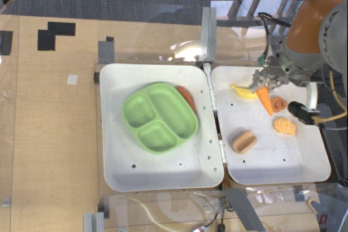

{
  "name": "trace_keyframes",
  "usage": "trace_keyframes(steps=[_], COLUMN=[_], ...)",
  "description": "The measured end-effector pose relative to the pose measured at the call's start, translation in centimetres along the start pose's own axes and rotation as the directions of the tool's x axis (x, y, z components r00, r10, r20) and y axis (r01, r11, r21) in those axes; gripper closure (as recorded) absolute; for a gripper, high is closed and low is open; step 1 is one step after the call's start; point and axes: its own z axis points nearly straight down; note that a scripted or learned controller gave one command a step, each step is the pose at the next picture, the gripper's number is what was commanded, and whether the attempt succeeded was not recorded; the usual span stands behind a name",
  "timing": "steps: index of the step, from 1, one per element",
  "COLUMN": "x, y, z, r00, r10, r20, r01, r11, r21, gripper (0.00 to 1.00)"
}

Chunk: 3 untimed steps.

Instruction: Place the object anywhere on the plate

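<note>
Camera view takes in both white bins from above, and the green plate [159,117] serves as the landmark for everything else. This divided plate, with three compartments, lies tilted in the left bin [117,171], roughly at its middle. A reddish sausage-shaped piece [186,96] sits tucked against the plate's far right rim, touching it and partly hidden by it.

Right of the plate, across the divider between the bins, the right bin [304,168] holds the loose items. Nearest the viewer is a tan bread roll [244,141], just beyond the divider from the plate's right edge. Farther right lies a yellow-orange lumpy piece [285,126]. Beyond these, well apart from the plate, an orange carrot [264,100] lies slanted on the bin floor, with a small orange ring-shaped piece [279,104] just beside it and a yellow banana [244,92] touching or nearly touching its upper end.

The gripper [267,78] hangs directly over the carrot's upper end, at the bin's far side. Whether the carrot is in its grasp cannot be told from this slant.
</note>
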Motion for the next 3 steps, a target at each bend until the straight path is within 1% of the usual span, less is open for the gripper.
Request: trace_keyframes(steps=[1, 2, 3], x=[8.9, 16.8, 16.8], y=[3.3, -2.2, -2.2], z=[-0.6, -0.7, -0.7], r00=[0.992, 0.999, 0.999], r10=[0.126, 0.046, 0.047], r20=[-0.001, -0.002, -0.002], r01=[-0.126, -0.046, -0.047], r11=[0.992, 0.999, 0.999], r21=[0.002, 0.003, 0.003], gripper=[1.0, 1.0, 0.0])
